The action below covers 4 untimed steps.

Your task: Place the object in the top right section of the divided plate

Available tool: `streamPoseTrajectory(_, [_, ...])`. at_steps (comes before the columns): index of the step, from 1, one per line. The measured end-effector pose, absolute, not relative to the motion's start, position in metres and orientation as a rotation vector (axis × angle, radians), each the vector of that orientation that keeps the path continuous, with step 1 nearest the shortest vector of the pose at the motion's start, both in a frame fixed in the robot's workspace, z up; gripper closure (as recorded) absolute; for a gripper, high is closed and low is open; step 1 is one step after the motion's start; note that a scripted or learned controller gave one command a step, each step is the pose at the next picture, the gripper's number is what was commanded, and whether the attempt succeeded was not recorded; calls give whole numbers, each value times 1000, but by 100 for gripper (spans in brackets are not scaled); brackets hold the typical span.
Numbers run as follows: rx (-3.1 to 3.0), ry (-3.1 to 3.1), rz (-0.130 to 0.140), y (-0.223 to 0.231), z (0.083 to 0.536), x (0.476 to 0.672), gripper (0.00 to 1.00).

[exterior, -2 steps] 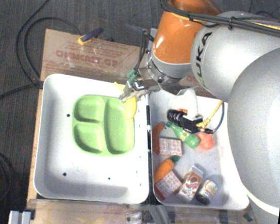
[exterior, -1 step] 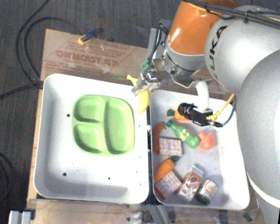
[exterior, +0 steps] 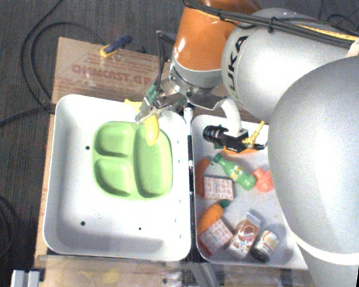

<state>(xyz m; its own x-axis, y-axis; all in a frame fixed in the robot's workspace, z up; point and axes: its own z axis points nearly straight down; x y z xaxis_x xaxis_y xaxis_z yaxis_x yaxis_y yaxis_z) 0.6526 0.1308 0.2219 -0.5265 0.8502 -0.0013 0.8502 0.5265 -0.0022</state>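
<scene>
Jaws (exterior: 152, 110) closed on one small pale-yellow banana-shaped toy (exterior: 150, 130), hanging over upper edge of one green three-section plastic plate (exterior: 135, 160), above its tall right section. Plate resting in left of two shallow white bins (exterior: 67, 223) on worktop. Right bin (exterior: 296, 257) holding about nine small toys: green bottle (exterior: 235, 172), orange carrot (exterior: 211, 216), cartons, jar. Grey arm with orange band (exterior: 209, 37) reaching in from right, wrist pointing down.

right bin (exterior: 197, 150) part-hidden by arm (exterior: 320, 94), packet labels perhaps blurred
</scene>
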Motion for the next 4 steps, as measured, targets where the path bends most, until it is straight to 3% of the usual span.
streamPoseTrajectory(1, [1502, 2761, -2, 185, 232, 603, 100])
streamPoseTrajectory(2, [1467, 2778, -5, 150, 239, 581, 100])
streamPoseTrajectory(3, [1405, 2811, -4, 166, 216, 569, 100])
streamPoseTrajectory(4, [1510, 2753, -4, 117, 314, 589, 100])
